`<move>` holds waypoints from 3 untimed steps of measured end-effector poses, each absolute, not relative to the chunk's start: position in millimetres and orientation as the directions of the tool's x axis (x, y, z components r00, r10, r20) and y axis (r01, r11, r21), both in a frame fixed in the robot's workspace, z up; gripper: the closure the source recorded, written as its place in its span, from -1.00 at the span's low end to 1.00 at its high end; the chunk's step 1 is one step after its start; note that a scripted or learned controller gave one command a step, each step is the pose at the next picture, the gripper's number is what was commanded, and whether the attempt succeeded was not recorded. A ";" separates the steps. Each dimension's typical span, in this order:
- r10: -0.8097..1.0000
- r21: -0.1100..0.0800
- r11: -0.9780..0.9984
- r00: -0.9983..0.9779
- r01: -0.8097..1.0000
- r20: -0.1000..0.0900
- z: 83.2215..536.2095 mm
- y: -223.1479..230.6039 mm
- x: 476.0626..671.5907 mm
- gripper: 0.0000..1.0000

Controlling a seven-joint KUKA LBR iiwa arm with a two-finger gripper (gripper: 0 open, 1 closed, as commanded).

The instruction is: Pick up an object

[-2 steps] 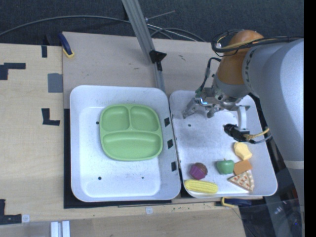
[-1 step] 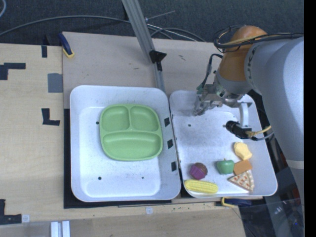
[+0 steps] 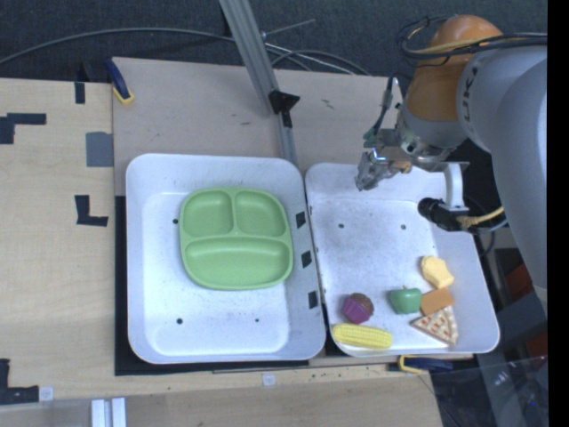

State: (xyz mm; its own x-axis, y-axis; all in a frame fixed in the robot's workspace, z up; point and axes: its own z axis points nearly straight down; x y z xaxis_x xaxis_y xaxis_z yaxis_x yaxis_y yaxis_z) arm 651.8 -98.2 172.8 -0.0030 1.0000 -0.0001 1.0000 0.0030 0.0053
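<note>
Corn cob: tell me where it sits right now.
The corn cob lies at the near edge of the right bin, just below the purple toy vegetable and left of the pizza slice.

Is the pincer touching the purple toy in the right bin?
Apart. The camera view shows the pincer at the bin's far edge, the purple toy near its front.

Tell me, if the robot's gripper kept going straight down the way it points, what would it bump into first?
Probably just the bare white floor of the right bin. The gripper points down over that bin's far end, and the toy foods, like the corn, lie at the near end. Depth is hard to judge.
</note>
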 end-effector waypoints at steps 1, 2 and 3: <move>1.000 0.003 0.002 -0.002 1.000 0.000 214.8 -97.6 652.6 1.00; 1.000 -0.001 0.007 -0.007 1.000 0.003 225.1 -39.5 632.4 1.00; 1.000 -0.002 0.006 -0.006 1.000 0.002 233.1 6.5 618.6 1.00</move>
State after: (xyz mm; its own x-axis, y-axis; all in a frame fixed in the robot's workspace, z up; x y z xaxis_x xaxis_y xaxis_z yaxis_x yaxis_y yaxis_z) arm 618.6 6.5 233.1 -0.0063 1.0000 0.0023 1.0000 0.0063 -0.0020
